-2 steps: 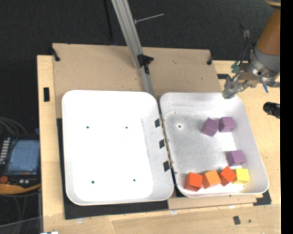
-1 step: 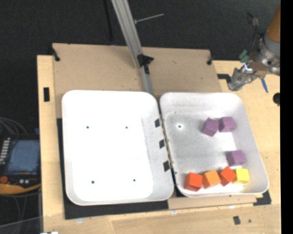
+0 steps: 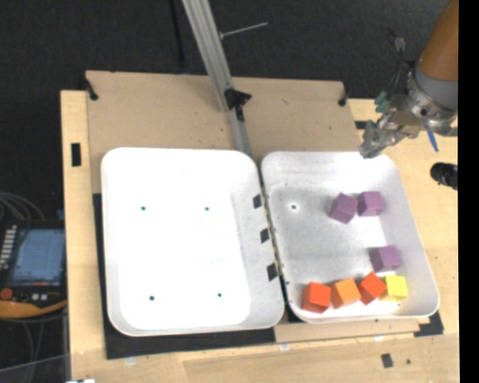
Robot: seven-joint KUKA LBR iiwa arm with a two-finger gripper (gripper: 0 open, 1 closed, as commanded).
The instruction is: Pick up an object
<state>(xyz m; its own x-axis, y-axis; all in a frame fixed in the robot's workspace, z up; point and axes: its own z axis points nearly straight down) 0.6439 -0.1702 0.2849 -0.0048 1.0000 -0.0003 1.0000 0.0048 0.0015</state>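
The right bin (image 3: 311, 174) holds several small cubes. Two purple cubes (image 3: 344, 207) (image 3: 371, 203) sit side by side near its middle, and a third purple cube (image 3: 385, 258) lies closer to the right wall. Along the near wall runs a row: a red-orange cube (image 3: 316, 297), an orange cube (image 3: 346, 292), a red cube (image 3: 373, 286) and a yellow cube (image 3: 396, 286). My gripper (image 3: 374, 144) hangs over the bin's far right corner, well apart from every cube, with nothing seen in it.
The left bin (image 3: 184, 238) lies beside the right one, joined by dark clips (image 3: 265, 234). A slanted metal rail (image 3: 211, 46) rises behind the bins. A screen device (image 3: 36, 258) with cables sits off the bench at the left.
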